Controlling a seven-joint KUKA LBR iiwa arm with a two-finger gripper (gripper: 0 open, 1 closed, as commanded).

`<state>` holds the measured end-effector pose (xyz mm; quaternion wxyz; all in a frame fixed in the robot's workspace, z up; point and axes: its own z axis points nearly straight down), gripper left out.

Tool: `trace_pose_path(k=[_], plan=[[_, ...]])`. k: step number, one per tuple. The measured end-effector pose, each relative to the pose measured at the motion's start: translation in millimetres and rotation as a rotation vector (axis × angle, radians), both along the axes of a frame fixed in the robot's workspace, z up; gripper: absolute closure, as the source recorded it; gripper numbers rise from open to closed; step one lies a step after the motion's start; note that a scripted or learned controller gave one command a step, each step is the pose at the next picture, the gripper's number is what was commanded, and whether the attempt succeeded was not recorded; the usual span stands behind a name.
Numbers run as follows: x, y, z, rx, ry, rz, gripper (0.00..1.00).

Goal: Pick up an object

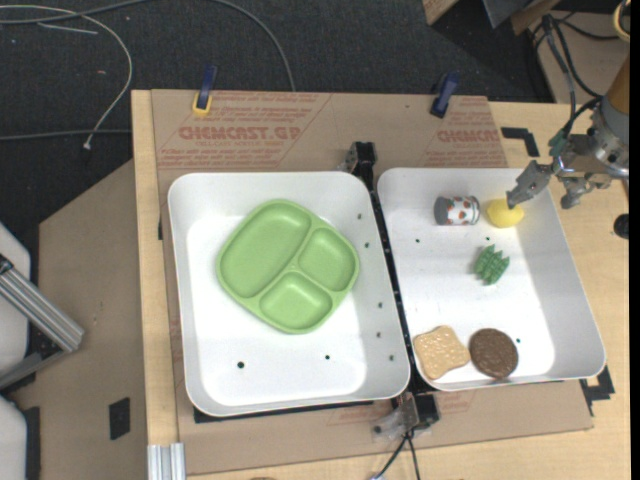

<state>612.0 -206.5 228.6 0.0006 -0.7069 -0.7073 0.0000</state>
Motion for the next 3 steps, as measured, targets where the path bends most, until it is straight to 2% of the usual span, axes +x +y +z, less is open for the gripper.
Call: trace_pose_path(k=[1, 2, 3], plan=[[0.1, 0.0, 0.2, 0.0, 0.0, 0.0, 0.0], [-6.6, 4.3, -43.2, 0.0, 0.001, 0.0, 0.0], [-8.6, -5.2, -97.4, 0.001, 0.004, -0.001, 0.0]])
